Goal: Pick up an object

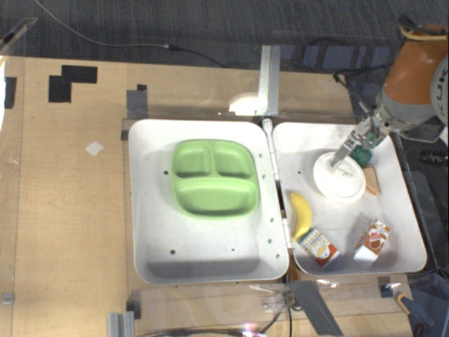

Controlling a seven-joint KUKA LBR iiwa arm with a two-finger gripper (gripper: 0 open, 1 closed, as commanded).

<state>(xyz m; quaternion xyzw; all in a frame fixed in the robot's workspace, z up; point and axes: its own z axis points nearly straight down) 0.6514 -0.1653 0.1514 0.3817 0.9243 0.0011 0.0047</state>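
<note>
Starting at the left, the pale wooden bench point(63, 209) carries black square markings near its far corner. Next comes the left shallow white bin point(151, 188), and in it sits a light green plastic divided tray point(214, 177), three compartments facing up, roughly in the middle of the bin. A metal divider post point(269, 83) rises behind the seam where the two bins meet.

Over into the right shallow white bin point(410, 241): a yellow banana point(302, 215) lies just beside the left wall, and touching its near end is a small red-and-white carton point(318, 246) lying tilted. Behind them rests a round white plate point(340, 176). Toward the near right corner stands a second small carton with red and brown print point(372, 242), well apart from the first. A tan block point(371, 182) peeks out at the plate's right edge, with a dark green object point(363, 157) just behind it.

And there is the grey two-finger gripper point(342, 156), slanting down from the right over the plate's far rim. Whether its fingers are apart or together, I cannot tell. The orange band point(414, 72) glows at upper right.
</note>
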